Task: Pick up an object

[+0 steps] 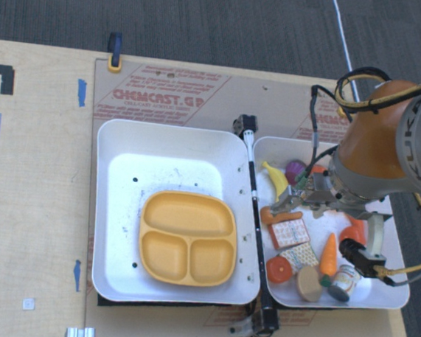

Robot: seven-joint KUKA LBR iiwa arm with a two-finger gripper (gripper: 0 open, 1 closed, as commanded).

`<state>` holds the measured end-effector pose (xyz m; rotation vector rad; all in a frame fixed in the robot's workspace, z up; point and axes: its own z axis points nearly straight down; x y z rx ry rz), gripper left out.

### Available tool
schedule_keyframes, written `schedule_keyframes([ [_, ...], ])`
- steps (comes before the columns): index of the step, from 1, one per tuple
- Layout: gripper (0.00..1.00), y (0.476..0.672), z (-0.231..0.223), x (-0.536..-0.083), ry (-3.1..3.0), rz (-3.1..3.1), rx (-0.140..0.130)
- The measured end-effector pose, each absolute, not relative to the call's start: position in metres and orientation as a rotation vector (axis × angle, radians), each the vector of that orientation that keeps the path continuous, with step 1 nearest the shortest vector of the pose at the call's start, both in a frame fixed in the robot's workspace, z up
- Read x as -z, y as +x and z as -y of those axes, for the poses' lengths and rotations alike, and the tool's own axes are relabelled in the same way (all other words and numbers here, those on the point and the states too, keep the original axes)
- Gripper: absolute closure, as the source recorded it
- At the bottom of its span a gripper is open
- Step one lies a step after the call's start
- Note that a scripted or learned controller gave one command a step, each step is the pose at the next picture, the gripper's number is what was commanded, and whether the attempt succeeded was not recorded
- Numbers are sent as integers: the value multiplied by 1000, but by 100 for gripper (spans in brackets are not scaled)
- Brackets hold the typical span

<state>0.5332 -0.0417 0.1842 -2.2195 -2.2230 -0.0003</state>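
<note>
From my remote seat, I see the arm (391, 137) reaching in from the right, low over the right bin (398, 297), its hand (294, 199) down among the toy food near the bin's left wall. I cannot tell how the hand is set: the wrist hides it. Just beside the hand lie a banana (275, 179) and a purple piece (295, 168); below it a patterned card (291, 232) and a checkered piece (302, 255). Nearer the front edge I see a red tomato (278, 269), a tan disc (307, 283), an upright carrot (329, 255) and a small jar (344, 279). The left bin (110, 214) holds a yellow divided tray (187, 237), well apart from the hand. Both bins rest on a printed board (166, 93) on the tabletop (29, 206).
</note>
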Motion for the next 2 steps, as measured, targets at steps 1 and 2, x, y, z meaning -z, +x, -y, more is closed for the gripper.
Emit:
schedule_keyframes([
  [1, 0, 504, 87, -96, -2220, 2223, 1],
  [2, 100, 505, 87, -105, -2223, 2223, 2],
])
